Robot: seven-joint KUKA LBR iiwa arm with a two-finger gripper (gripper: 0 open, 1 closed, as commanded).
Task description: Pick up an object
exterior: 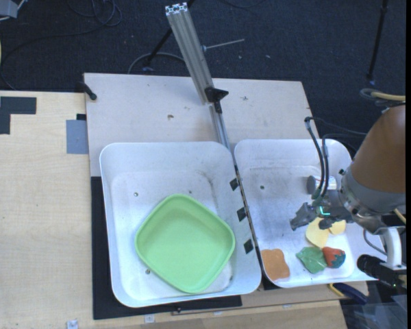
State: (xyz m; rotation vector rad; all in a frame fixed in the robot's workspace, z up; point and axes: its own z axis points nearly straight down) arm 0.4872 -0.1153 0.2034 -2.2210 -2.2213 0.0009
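A yellow piece (318, 236) is seen just beside the hand (308, 216) in the right bin (274, 170); whether the hand is spread cannot be told.

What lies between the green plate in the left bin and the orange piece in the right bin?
In the camera view, the two bins' adjoining white walls with small black clips run between the green plate and the orange piece, plus bare bin floor on either side.

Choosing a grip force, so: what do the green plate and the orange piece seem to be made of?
Green plate: probably hard plastic, one even pale green with a soft sheen and a moulded rim. Orange piece: looks matte and soft-edged, possibly foam or rubber; too small to be sure.
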